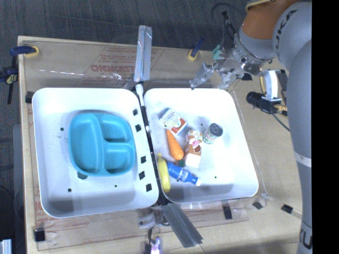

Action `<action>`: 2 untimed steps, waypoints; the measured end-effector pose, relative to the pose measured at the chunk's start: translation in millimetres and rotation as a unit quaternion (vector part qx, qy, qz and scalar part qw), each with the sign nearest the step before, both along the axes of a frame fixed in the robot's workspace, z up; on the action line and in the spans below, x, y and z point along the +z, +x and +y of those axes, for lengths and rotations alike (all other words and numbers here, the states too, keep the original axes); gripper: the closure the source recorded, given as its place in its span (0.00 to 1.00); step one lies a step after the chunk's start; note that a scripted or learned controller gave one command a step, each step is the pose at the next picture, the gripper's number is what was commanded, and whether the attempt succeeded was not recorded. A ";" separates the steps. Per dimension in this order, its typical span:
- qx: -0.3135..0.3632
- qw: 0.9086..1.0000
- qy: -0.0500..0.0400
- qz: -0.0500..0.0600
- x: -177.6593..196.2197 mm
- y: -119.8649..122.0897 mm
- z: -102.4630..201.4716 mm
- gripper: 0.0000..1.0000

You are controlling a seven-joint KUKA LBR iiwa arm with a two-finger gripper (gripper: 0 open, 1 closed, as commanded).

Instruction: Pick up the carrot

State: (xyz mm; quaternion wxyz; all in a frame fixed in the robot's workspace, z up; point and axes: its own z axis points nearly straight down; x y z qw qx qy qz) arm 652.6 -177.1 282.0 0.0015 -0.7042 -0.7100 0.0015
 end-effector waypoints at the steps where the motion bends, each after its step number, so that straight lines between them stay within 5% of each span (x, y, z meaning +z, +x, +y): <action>1: 0.079 0.997 0.000 0.000 -157.8 -24.5 38.9 0.00; 2: 0.119 0.993 0.001 -0.001 -190.7 -92.6 30.1 0.00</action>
